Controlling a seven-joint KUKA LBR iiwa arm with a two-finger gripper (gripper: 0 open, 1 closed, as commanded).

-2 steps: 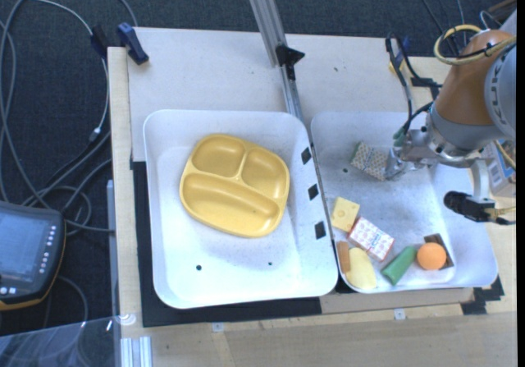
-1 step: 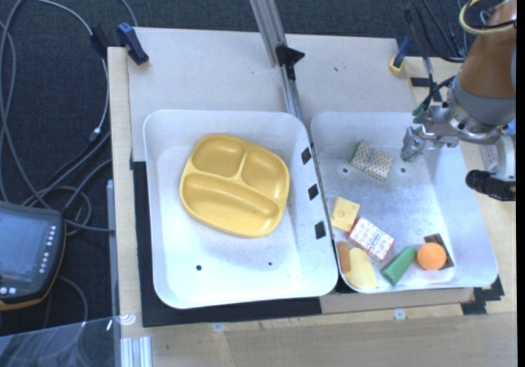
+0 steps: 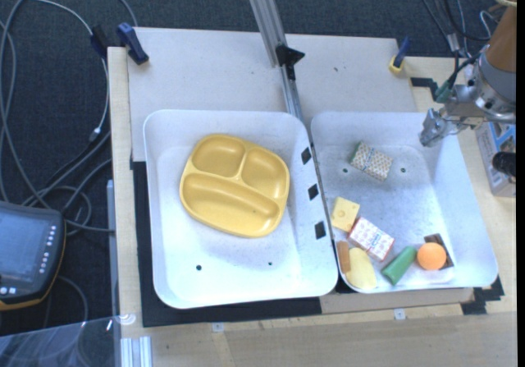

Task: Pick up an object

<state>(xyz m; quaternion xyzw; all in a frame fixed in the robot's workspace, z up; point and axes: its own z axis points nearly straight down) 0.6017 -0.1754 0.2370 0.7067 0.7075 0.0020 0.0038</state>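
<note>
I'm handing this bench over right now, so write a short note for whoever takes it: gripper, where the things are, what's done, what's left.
Gripper: above the right white bin's upper right corner, nothing between its fingers.
In the right bin: patterned block alone near the top; yellow cheese-like wedge, patterned red-and-white box, green cylinder and orange ball clustered along the near edge.
Left white bin: yellow divided plastic plate.
Done: nothing picked.
Left: pick one object.
</note>
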